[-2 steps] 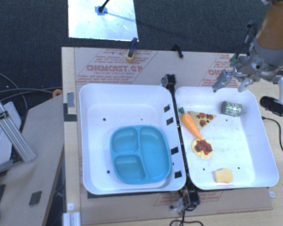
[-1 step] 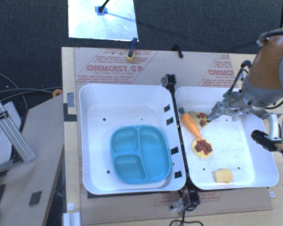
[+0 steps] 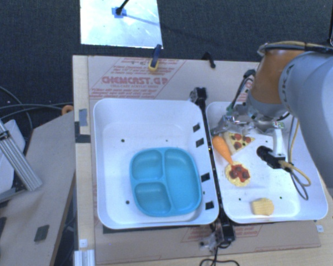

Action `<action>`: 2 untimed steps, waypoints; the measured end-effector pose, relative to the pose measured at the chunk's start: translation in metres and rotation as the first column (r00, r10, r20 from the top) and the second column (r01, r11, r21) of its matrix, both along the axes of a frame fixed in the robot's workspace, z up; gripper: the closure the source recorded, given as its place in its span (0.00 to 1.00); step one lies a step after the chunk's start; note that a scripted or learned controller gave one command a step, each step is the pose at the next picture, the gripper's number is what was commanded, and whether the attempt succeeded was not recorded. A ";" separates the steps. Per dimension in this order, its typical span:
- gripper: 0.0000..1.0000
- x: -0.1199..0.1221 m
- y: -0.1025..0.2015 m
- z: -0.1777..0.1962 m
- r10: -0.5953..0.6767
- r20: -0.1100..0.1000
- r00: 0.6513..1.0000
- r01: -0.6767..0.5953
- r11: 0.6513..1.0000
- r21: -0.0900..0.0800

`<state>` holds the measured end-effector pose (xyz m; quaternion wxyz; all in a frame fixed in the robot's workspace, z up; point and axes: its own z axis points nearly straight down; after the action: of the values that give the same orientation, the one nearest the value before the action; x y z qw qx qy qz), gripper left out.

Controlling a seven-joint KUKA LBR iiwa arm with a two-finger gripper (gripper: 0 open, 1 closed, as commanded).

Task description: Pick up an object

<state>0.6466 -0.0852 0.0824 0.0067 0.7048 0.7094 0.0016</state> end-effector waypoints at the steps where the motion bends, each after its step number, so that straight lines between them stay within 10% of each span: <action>1: 0.00 0.017 -0.040 0.003 -0.007 -0.006 1.000 0.007 1.000 0.005; 2: 0.00 -0.026 -0.058 0.002 -0.008 -0.012 1.000 0.008 1.000 0.007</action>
<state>0.6209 -0.1431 0.0847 -0.0003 0.7075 0.7067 -0.0002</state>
